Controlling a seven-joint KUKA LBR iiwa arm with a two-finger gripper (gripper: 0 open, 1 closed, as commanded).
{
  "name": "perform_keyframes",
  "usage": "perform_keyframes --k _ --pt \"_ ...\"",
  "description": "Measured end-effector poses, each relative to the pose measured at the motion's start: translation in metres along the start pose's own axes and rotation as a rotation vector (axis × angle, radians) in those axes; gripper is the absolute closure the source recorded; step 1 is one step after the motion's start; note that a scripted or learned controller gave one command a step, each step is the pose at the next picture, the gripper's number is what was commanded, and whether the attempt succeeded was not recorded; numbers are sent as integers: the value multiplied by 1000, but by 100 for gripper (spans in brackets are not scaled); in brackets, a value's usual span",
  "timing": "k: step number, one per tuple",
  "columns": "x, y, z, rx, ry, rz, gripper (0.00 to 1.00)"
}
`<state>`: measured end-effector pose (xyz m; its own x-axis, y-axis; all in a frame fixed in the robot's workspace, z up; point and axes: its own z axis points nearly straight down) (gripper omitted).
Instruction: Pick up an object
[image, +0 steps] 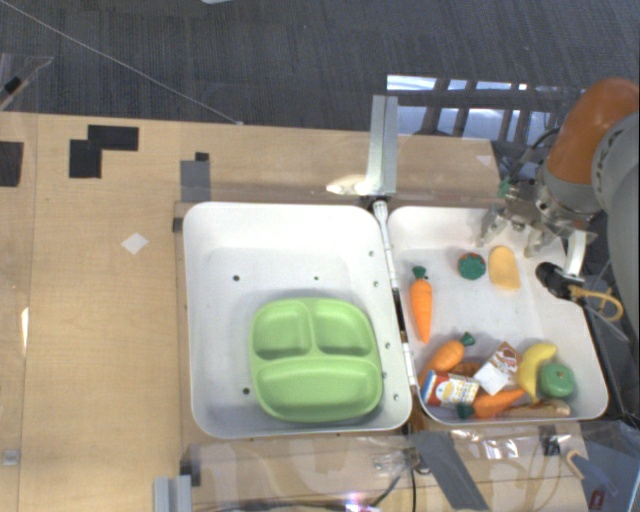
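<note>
Camera view
Arm: grey with an orange band, reaching in from the right over the far edge of the right bin.
Claw: low at the bin's far right — nothing between its fingers; whether it is wide or narrow, I cannot tell.
Nearest objects: yellow piece and green-red round piece, just near-left of the claw.
Carrot: by the bin's left wall.
Near end: a heap of toy foods.
Left bin: holds a green divided plate.

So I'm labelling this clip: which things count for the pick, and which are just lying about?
For the pick: gripper, tomato, yellow piece, carrot, banana, the pile, right bin.

Lying about: green tray, left bin.
</note>
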<state>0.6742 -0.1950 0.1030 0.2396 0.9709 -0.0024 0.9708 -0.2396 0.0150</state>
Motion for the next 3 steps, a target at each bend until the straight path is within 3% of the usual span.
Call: perform_keyframes --k 1,3 --pt "22 -9 15 7 3 -68 0" --pt "30 -31 14 4 3 -170 0"
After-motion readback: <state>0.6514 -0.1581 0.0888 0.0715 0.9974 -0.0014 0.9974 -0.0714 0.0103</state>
